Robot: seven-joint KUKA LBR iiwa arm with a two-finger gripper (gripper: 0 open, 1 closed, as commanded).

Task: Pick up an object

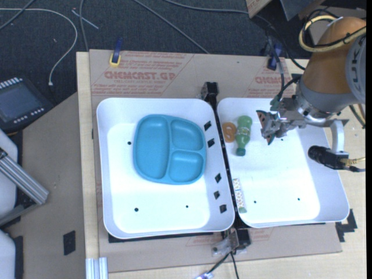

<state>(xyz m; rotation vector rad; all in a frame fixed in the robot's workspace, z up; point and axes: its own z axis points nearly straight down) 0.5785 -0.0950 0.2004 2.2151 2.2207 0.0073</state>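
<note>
- The bench (145, 77) was brown board with red print, set on dark carpet strewn with white cables (70, 16).
- The left bin (116, 173) held a blue divided plate (170, 149).
- In the right bin (290, 190), a green bottle (242, 135) lay near its upper left, just beside an orange ring (229, 131).
- The gripper (272, 127) hung right of the bottle, apart from it; whether it was open could not be told.
- A monitor (20, 100) sat at the left edge.

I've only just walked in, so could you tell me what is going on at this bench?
The grey KUKA arm reaches in over the right white bin, its hand hovering beside a small green plastic bottle and an orange ring-shaped piece lying there. Nothing shows between its fingers. A blue divided plastic plate lies in the left white bin.
</note>
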